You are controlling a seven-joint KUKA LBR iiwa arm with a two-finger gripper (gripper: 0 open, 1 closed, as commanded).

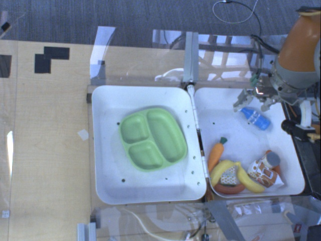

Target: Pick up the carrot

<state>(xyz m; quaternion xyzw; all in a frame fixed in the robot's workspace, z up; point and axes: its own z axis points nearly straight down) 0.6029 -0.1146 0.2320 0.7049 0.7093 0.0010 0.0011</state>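
A: Where is the end effector?

B: Over the far part of the right bin, under the arm with its orange band. Its fingers are spread apart and nothing sits between them.

A: And the carrot?

B: Nearer the camera than the end effector and a bit to its left, well apart from it. It lies by the bin's left wall, green top pointing toward the far side, its lower end touching the banana.

A: What is closest to the end effector?

B: A blue bottle, lying on the bin floor just below the fingers.

A: Anything else?

B: A small carton in the near right corner, beside the banana. Off to the left, the other bin holds a green divided plate. Both bins rest on the surface.
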